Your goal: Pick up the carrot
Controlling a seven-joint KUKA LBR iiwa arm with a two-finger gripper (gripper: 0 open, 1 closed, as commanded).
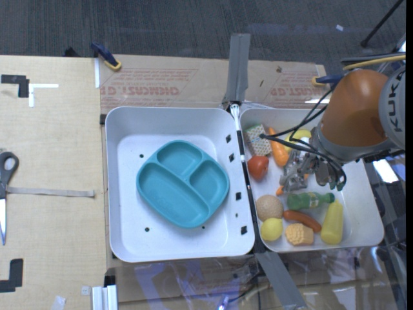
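The end effector [298,176] hangs low inside the right bin [369,192], in the middle of a crowd of toy food, and the view from above does not let me tell how it is set, because cables and the metal body hide the tips. Nothing can be seen held in it.

The carrot [279,150] lies just to the upper left of the end effector, tilted, with its thick end toward the bin's far wall. A small orange piece shows directly under the left side of the end effector; whether that is the carrot's tip or another item is unclear.

The main risk is a wrong or empty grab. The green bottle [311,201] lies just below the end effector, the tomato [257,166] sits just to its left, and a checkered block [258,139] touches or nearly touches the carrot on the far left side. Closing here could catch the bottle's neck or squeeze only air beside the carrot.

A second risk is that a push against the tapered, smooth carrot rolls it toward the bin's dividing wall, where there is little room to straddle it. The sausage [303,220], corn [299,234] and lemon [271,229] further below could also be nudged if the arm [352,112] drags sideways. The blue plate [183,183] in the left bin [116,192] is well apart and not at risk.
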